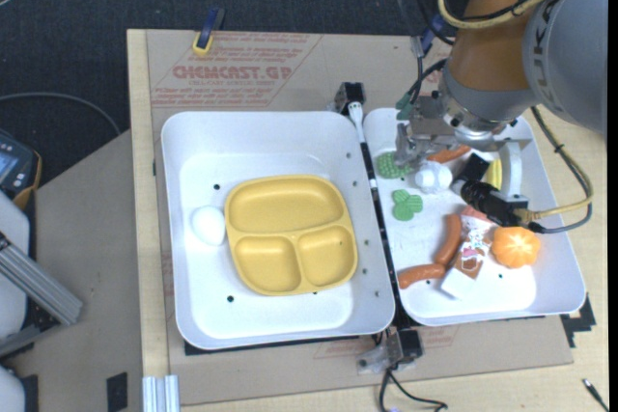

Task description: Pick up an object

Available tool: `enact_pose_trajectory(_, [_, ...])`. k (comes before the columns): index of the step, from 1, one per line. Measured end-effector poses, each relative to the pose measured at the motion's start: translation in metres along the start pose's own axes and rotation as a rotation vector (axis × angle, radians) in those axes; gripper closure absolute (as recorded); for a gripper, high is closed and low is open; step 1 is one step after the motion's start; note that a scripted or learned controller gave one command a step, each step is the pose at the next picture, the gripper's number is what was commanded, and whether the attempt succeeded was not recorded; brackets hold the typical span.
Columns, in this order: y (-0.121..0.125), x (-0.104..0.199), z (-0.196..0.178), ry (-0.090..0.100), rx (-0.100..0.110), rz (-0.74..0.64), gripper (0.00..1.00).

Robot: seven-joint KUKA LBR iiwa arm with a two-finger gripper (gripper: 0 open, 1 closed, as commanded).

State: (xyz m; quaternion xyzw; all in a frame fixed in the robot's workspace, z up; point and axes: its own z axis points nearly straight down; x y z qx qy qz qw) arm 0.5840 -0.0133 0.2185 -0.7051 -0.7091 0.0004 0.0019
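Left bin [183, 159]: holds a yellow divided tray [290, 233] with three compartments, and a white egg [207, 225] just beside the tray's left edge.
Right bin [560, 289]: holds two green pieces [406, 205], a white ball [426, 177], two sausages [447, 239], a small printed packet [471, 249], an orange fruit [515, 247] and a yellow item [496, 173].
Gripper [413, 148]: low over the right bin's upper-left part, near the white ball and upper green piece; whether it grips anything cannot be told.
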Motion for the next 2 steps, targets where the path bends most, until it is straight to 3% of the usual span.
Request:
enact_pose_trajectory(1, [0.001, 0.024, -0.002, -0.001, -0.004, 0.002, 1.0])
enact_pose_trajectory(2, [0.006, 0.017, -0.016, -0.002, -0.006, 0.005, 1.0])
